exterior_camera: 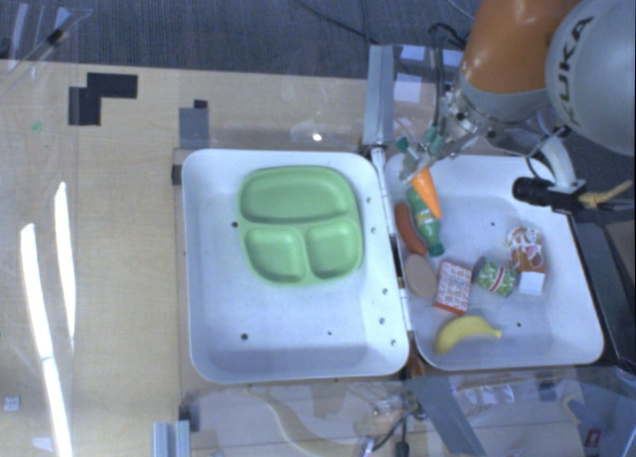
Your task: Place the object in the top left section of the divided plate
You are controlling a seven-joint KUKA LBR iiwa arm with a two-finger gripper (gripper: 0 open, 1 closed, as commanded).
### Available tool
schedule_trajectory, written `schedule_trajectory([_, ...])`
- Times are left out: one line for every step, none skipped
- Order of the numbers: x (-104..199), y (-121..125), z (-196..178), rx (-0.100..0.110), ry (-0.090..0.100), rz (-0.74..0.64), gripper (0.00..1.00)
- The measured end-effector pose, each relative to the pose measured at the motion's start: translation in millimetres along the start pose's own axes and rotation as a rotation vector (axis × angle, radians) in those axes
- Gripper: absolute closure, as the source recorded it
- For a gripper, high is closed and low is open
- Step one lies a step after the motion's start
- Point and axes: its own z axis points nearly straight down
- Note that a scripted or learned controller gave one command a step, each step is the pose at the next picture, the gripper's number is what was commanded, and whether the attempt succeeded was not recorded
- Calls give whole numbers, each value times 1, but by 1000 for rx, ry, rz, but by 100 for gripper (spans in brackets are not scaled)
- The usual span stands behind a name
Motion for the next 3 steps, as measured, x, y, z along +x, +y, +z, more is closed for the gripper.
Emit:
schedule_trajectory([86, 59, 60, 1, 1, 30, 100])
schedule_trajectory([85, 59, 59, 0, 1, 31, 0])
schedule_trajectory([72, 56, 59, -3, -1, -27, 0])
